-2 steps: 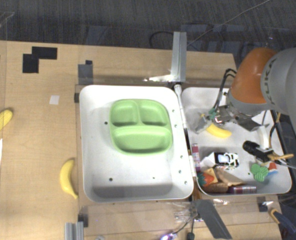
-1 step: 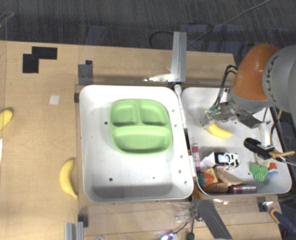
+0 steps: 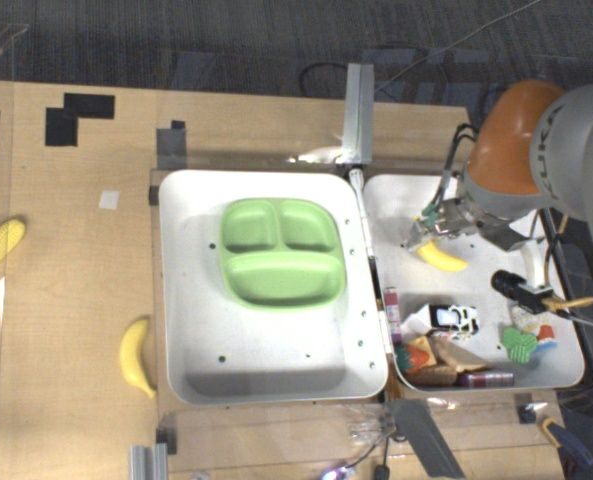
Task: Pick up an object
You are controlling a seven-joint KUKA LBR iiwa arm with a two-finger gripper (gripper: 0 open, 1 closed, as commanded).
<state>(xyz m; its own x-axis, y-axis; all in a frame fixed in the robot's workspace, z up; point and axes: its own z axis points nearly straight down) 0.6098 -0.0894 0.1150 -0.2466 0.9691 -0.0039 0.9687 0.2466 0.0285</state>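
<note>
The gripper (image 3: 438,224) hangs low in the right bin (image 3: 396,203), its tip right at the upper end of a small yellow banana (image 3: 443,257); whether it has closed on the fruit I cannot tell. The banana's smooth, curved skin could slide out of a pinch taken so near its end. Glossy packets and small toys crowd the bin's near edge. The left bin (image 3: 191,268) bears a green, three-compartment plastic plate (image 3: 279,252).
</note>
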